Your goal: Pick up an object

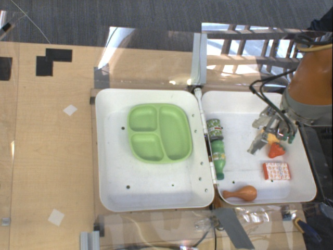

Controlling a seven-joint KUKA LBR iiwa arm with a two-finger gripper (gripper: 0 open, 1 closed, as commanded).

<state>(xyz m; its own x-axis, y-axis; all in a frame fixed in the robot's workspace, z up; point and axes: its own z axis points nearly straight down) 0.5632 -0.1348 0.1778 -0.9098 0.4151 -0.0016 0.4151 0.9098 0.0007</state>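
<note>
A light wooden table (47, 155) sits under a dark grey floor at the top of the view. Two flat white bins rest on the table side by side. The left bin (114, 186) holds a green plate (158, 133) with three sections. The right bin (234, 113) holds a few small things.

The arm (312, 82) comes in from the right, grey with an orange part near its end. Its jaws (268, 134) hang over the right bin, pointing down and to the left. The metal fingers (256, 145) look a little spread. A small yellow bit shows between them, but I cannot tell if the jaws are pinching it.

An orange-red toy (276, 150) lies just beside the jaws, on their right and a bit lower. It looks like it touches the yellow bit. A small red and white box (276, 171) lies just below that toy, near the front of the bin. A brown, pear-shaped thing (240, 193) lies farther down and to the left of the jaws, at the front edge of the bin. A green bottle (215, 147) lies well to the left of the jaws, along the wall between the two bins. The green plate is much farther left, in the other bin.
</note>
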